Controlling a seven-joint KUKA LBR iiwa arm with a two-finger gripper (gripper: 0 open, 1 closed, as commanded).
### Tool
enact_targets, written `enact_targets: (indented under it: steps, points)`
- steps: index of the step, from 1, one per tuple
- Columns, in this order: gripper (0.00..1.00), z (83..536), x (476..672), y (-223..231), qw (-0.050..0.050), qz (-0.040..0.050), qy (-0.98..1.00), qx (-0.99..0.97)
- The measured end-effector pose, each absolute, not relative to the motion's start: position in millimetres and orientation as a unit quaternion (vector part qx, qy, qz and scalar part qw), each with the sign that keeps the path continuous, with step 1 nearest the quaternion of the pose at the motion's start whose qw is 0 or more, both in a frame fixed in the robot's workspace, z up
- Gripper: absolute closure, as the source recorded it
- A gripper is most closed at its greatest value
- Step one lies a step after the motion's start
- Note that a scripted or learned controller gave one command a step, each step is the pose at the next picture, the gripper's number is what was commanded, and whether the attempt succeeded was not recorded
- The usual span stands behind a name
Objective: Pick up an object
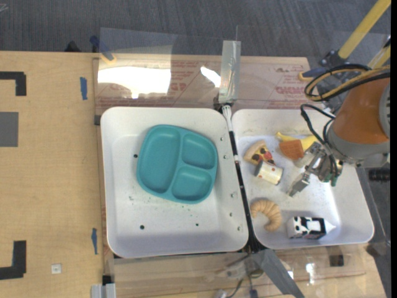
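Observation:
The right bin [353,219] holds several small toys. An orange and yellow piece [293,145] lies at the back, with a pizza slice [257,152] and a white cylinder with a red end [269,173] to its left. A croissant [267,211] and a black and white cow [307,226] lie near the front. My gripper [305,172] hangs over the middle of this bin, right of the cylinder and just below the orange piece. It is open, with bare bin floor between its fingers.
The left bin [118,222] holds a teal divided plate [177,163]. A dark divider [236,179] separates the two bins. Black and yellow cables [322,82] loop behind the arm at the back right.

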State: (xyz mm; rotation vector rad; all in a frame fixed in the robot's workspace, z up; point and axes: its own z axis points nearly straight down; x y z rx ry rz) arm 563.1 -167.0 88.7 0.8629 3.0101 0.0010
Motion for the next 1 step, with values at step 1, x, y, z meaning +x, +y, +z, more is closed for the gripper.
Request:
enact_targets:
  steps: [1]
  points:
    - [0.0,88.5,588.1,-137.2,0.005,0.0015,0.873,0.488]
